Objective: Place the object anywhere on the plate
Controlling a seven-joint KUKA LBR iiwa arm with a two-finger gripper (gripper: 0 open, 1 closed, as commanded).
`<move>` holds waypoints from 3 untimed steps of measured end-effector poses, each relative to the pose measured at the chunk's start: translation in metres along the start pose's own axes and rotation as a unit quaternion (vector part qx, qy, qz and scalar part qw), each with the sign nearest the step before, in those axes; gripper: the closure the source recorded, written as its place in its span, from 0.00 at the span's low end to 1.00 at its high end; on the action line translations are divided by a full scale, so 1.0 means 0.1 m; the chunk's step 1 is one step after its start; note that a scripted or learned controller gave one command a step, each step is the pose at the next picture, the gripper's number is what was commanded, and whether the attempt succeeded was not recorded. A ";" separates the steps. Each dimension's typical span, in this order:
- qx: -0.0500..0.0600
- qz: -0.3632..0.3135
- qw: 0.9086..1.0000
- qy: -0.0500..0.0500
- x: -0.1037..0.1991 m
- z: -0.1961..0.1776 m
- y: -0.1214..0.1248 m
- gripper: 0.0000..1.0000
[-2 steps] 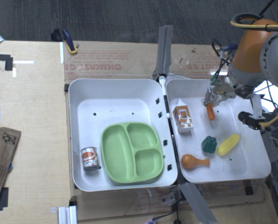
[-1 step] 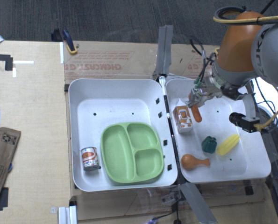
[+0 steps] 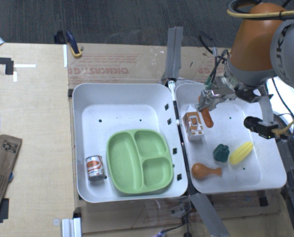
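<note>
The gripper (image 3: 209, 101) hung low in the right bin (image 3: 265, 179), and a smooth orange carrot-shaped piece (image 3: 207, 118) slanted down from between its fingers, held just beside a small boxy carton (image 3: 193, 126). A glossy pale-green plate (image 3: 139, 160) with three compartments lay in the left bin (image 3: 87, 107), a little tin can (image 3: 94, 168) close by its left rim. A dark green pepper (image 3: 221, 153), a yellow corn cob (image 3: 240, 152) and an orange-brown pear-shaped toy (image 3: 204, 171) lay nearer the right bin's front edge.

Wooden bench (image 3: 33, 112) bears two white bins (image 3: 87, 147) side by side, cardboard (image 3: 1, 172) at its left edge
</note>
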State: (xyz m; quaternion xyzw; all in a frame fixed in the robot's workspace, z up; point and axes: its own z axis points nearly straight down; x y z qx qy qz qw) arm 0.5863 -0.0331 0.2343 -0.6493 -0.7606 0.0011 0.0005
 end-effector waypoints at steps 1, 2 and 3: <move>0.002 0.031 1.000 0.000 0.88 0.46 -0.24 1.00; 0.002 -0.027 1.000 0.000 1.40 0.57 -0.16 1.00; 0.002 -0.027 1.000 0.000 1.39 0.57 -0.16 0.00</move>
